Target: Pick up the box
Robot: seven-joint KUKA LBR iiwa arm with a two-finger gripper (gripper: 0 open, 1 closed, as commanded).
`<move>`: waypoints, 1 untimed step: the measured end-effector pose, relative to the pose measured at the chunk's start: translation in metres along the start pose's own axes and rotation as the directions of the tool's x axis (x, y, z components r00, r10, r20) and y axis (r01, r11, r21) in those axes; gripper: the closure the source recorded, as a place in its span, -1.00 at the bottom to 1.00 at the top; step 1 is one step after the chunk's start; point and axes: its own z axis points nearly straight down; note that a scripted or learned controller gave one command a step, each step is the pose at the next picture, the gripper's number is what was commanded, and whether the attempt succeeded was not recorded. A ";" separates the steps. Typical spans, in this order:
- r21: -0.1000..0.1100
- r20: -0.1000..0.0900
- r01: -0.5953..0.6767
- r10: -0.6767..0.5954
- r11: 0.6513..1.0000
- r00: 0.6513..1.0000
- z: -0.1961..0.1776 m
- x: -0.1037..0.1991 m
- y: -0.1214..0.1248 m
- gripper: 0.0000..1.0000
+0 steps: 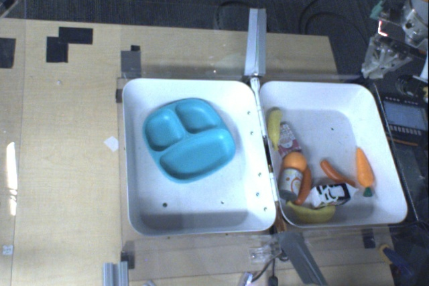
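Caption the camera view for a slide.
Gripper hangs above the right white bin of toy food; blue divided plate in the left bin.

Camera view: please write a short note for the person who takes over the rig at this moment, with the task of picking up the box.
Gripper: above the bench beyond the far right corner of the right bin, holding nothing that can be seen.
Box: most likely the small black and white carton, lying near the front of the right bin among a banana, two carrots and an orange-topped can.
Left bin: holds a blue divided plate.
Done: nothing yet; the carton is untouched.
Left: reach in, grasp the carton, lift it.
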 end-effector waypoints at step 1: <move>0.008 0.000 -0.008 0.008 1.000 1.000 0.136 0.073 -0.026 1.00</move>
